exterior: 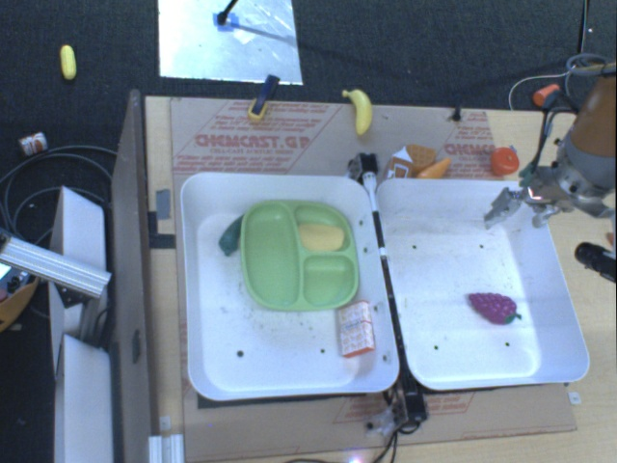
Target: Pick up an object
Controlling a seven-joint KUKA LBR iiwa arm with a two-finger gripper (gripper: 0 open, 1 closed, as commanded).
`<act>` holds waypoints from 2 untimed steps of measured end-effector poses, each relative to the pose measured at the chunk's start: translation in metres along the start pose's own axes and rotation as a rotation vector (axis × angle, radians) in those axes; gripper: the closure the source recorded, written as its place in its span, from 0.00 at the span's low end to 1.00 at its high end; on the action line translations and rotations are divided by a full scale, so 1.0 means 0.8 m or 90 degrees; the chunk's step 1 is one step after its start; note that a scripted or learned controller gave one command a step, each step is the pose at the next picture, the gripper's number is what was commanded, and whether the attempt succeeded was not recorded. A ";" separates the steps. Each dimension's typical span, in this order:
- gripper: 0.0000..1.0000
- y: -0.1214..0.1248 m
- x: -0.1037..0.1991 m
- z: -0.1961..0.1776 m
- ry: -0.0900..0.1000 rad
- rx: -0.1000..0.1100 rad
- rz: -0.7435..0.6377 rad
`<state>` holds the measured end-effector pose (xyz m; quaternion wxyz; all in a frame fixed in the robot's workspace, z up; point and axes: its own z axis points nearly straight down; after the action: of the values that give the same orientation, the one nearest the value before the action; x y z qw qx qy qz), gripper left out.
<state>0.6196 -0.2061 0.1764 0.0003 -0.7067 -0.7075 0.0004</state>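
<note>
Camera view, gripper [519,210] jaws seemingly spread, empty, board [289,133] print perhaps "CHEMCAST GP"

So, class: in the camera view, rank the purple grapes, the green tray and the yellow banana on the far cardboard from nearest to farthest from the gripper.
From the gripper:
1. Purple grapes, right bin.
2. Yellow banana, on cardboard beyond the bins.
3. Green tray, left bin.
</note>
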 end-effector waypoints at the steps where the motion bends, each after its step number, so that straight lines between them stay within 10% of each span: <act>1: 0.00 0.012 0.000 -0.010 -0.001 -0.004 -0.002; 2: 0.00 -0.011 -0.001 -0.047 -0.001 -0.003 0.000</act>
<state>0.6104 -0.2068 0.2138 -0.0018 -0.7069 -0.7073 -0.0010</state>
